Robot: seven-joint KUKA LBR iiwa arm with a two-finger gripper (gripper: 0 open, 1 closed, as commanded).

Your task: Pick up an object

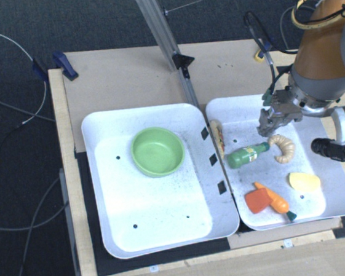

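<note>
In the right bin [333, 165]: tool [274, 122] over the curly shrimp toy [283, 146].
Tool grip: cannot tell.
Risk: toy slips, it is curved.

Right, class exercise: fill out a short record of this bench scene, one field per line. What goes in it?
left bin: green bowl
right bin: green bottle, tan curved toy, yellow piece, red and orange toy
bottle pose: lying on its side
gripper: over the right bin, just above the tan curved toy
held object: none visible
</note>
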